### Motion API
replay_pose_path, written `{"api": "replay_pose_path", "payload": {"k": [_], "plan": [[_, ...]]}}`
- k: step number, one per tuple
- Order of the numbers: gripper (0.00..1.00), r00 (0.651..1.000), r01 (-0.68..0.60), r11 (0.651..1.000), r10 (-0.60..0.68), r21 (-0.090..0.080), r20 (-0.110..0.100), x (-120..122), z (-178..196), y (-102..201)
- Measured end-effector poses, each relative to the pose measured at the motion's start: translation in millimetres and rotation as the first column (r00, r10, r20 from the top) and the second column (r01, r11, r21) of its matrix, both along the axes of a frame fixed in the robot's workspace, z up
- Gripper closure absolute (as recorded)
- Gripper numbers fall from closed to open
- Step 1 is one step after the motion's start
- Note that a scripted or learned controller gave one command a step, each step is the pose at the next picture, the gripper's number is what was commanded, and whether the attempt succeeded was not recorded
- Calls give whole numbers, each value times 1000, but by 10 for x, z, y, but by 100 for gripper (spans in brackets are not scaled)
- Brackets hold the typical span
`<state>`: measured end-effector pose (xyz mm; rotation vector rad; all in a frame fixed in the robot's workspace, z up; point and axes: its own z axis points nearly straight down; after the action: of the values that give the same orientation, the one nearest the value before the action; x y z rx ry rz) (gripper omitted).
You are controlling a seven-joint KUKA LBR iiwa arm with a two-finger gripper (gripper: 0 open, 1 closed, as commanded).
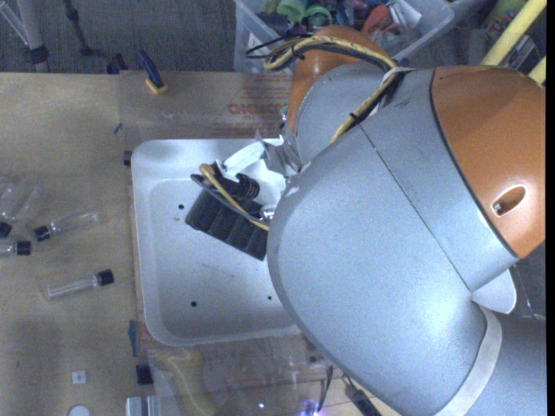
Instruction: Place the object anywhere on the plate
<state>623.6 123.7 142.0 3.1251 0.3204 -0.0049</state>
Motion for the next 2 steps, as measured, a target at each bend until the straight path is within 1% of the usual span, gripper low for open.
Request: {"api": "replay_pose_path", "payload": {"k": [1,2], "plan": [[100,995,-98,995,98,0,11,336,-508,826],[100,794,-608,794,608,3,-2,155,22,956]]}}
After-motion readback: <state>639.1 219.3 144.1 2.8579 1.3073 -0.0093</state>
